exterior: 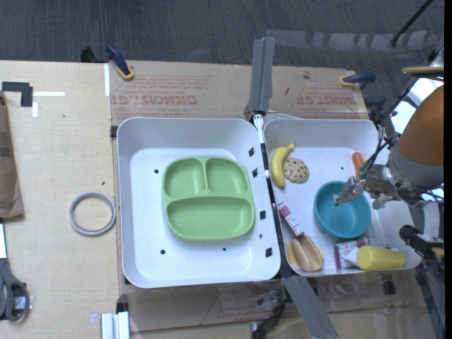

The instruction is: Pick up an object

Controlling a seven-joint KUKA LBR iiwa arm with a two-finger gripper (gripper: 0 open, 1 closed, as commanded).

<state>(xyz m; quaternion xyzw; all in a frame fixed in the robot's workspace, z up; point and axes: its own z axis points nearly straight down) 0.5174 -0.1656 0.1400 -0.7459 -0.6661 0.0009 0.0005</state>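
The right bin holds a yellow banana, a cookie, a blue bowl, an orange carrot-like piece, a wrapped snack bar, a tan wooden scoop, a pink packet and a yellow bottle. My gripper hangs over the bowl's upper right rim, reaching in from the right. Nothing visible is held in it. Whether it touches the bowl is unclear.
The left bin bears a green divided plate. On the bench to the left lie a ring of tape and scissors. Blue clamps sit at the back edge.
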